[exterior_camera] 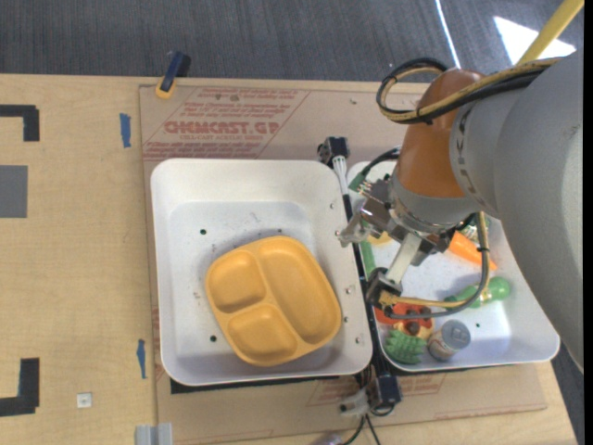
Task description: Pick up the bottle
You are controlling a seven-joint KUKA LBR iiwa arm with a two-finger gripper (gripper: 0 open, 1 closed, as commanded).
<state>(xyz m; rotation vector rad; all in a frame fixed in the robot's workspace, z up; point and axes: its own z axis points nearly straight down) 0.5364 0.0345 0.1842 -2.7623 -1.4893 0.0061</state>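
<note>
The arm [519,146] comes in from 2 o'clock, its wide grey body covering the 3 o'clock half of the right bin [528,336]. The orange band [440,142] sits at 12 o'clock of the wrist, and from there the wrist bends down toward 7 o'clock. The gripper [394,248] hangs over the 9 o'clock side of the right bin, close to the wall it shares with the left bin [176,248]. Whether the claw is released or clenched cannot be told, and nothing can be seen grasped in it.

The bottle [449,338], as far as it can be made out, is the small thing with a round grey top. It lies near the right bin's 6 o'clock wall, at 5 o'clock from the gripper and apart from it. Just beside it at 9 o'clock lies a green bristly toy [400,346], with a red and orange piece [408,315] at that toy's 12 o'clock. A green stick with a ball end [496,290] lies at 2 o'clock from the bottle. An orange piece [466,246] shows at 12 o'clock from the bottle, at the edge of the arm.

In the left bin a yellow plate [271,298] with three compartments rests toward 5 o'clock. Both bins stand on a cardboard sheet [222,123] with red print, on the wooden bench [74,248].
</note>
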